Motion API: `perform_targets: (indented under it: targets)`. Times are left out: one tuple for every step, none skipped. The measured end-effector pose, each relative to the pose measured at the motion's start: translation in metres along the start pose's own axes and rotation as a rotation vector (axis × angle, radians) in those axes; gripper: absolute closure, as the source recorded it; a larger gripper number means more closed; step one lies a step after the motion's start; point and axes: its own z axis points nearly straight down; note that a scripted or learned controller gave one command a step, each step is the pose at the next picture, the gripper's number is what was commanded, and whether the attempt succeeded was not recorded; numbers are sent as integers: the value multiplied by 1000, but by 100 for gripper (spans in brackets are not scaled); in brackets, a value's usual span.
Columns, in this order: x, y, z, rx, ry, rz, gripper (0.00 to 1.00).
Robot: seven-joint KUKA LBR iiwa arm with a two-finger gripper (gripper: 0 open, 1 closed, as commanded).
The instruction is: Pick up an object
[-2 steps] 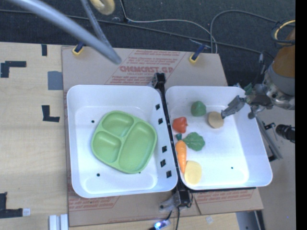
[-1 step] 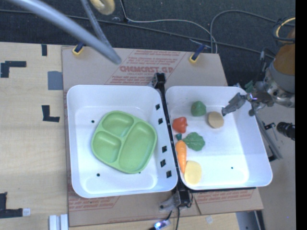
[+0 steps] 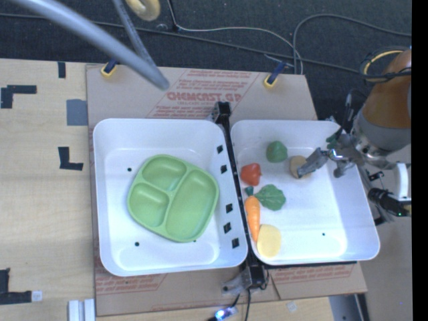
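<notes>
The right bin point(image 3: 334, 246) holds several toy foods. They are a round green piece point(image 3: 276, 151), a red tomato point(image 3: 251, 174), a leafy green piece point(image 3: 271, 197), an orange carrot point(image 3: 252, 218), a pale yellow piece point(image 3: 269, 241) and a small tan piece point(image 3: 296, 166). My gripper point(image 3: 325, 165) hangs low over the bin's right side, open. Its left finger point(image 3: 311, 164) reaches down to the tan piece's right edge. Nothing sits between the fingers.
The left bin point(image 3: 114, 139) carries a green divided plate point(image 3: 174, 197). A black divider with clips point(image 3: 231, 179) runs between the bins. The arm's grey body with its orange band point(image 3: 388, 105) stands over the right bin's far right rim. Cables lie behind the bins.
</notes>
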Motion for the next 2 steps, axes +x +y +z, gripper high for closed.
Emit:
perform_targets:
  targets:
    - [-1, 1, 44, -2, -1, -1, 0]
    - [-4, 3, 89, -2, -1, 0, 0]
